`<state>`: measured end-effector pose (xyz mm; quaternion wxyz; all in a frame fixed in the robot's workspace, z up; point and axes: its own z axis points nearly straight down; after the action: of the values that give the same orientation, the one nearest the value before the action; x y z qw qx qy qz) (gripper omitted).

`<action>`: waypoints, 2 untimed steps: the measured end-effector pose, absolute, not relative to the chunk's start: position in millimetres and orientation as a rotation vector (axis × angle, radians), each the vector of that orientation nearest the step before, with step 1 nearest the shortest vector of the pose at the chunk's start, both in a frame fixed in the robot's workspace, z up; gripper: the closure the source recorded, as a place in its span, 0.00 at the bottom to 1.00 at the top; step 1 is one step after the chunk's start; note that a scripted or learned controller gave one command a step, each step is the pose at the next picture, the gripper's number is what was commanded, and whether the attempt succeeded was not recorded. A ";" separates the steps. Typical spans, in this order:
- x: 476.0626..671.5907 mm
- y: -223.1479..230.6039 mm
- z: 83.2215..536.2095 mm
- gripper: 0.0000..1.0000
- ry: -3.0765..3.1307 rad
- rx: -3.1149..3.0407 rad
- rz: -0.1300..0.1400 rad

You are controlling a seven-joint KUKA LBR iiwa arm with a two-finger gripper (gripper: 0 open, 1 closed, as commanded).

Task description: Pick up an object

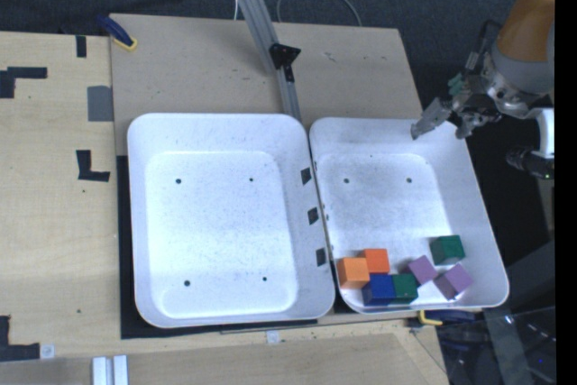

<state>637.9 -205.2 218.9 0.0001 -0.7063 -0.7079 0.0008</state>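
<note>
Coloured blocks lie clustered at the near end of the right bin: two orange blocks, a blue block, a green block touching it, a second green block set slightly apart, and two purple blocks toward the near right corner. They appear to be small rigid cubes, probably foam or light wood or plastic, so they should be light, stiff and not fragile; smooth faces may slip under an off-centre pinch. Recommended hold: across two opposite flat faces, fingers descending vertically. The lone green block near the right wall is judged the easiest target, since free space surrounds most of its sides; the packed blocks leave little clearance for a finger between neighbours. The gripper hangs over the far right rim of the right bin, well apart from the whole cluster, which sits at the opposite end of that bin. Nothing is seen between the fingers; whether they are spread or closed cannot be told at this angle. The left bin rests beside it on the worktop.
</note>
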 end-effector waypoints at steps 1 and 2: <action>610.1 -185.7 422.3 0.00 -2.230 -2.224 -0.007; 601.3 -138.8 379.7 0.00 -2.223 -2.215 0.004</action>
<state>601.3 -138.8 379.7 0.0016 -0.7058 -0.7084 0.0014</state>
